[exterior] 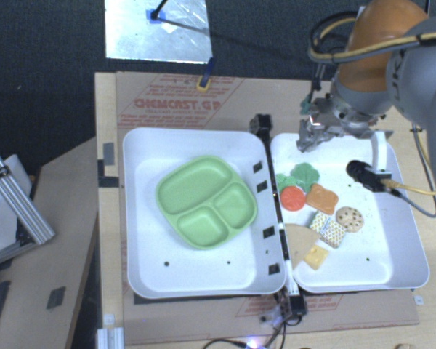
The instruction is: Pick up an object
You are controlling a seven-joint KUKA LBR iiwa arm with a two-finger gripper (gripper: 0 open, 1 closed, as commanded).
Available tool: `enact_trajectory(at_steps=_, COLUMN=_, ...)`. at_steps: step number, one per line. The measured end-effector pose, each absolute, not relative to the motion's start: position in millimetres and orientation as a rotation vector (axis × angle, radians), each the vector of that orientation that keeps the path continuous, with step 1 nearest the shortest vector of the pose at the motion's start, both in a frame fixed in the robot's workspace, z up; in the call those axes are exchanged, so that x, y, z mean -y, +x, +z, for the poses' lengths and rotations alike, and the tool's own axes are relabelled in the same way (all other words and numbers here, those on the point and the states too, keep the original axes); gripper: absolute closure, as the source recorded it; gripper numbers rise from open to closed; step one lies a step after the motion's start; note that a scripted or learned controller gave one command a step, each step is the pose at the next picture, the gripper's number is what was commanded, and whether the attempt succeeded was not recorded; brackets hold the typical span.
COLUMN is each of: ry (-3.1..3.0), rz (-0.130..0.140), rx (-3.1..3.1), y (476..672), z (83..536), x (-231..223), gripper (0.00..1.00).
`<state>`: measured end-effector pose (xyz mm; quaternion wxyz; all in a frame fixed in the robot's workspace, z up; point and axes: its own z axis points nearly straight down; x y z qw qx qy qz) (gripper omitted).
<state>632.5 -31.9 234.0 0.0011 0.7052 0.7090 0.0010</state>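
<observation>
Claw point(310, 138): hanging over the right bin's point(403, 260) far edge; open or closed, can't tell.
Targets: tomato slice point(292, 198), cookie point(349, 218) huddled mid-bin.
Risk: tight cluster, a descent may nudge neighbours, closing on nothing.

Two bins are being borne side by side on the bench point(73, 195). The left bin point(142, 267) is being occupied at its middle by a three-compartment plate point(206, 201). In the right bin point(400, 267), a cluster of small food items is being kept toward its left side: a leafy piece point(303, 172) uppermost, a round piece point(292, 198) below it, a bread-like piece point(322, 198) to the right, a cookie point(349, 218) lower right, a wafer point(328, 229) beneath, and a cracker point(316, 256) lowest. The gripper point(312, 138) is being positioned over the bin's upper left corner.
</observation>
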Motion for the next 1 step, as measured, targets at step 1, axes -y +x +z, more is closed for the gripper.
enact_trajectory(at_steps=1, ry=2.220, rz=-0.001, rx=-2.221, y=628.9, z=214.5, x=40.1, gripper=1.00)
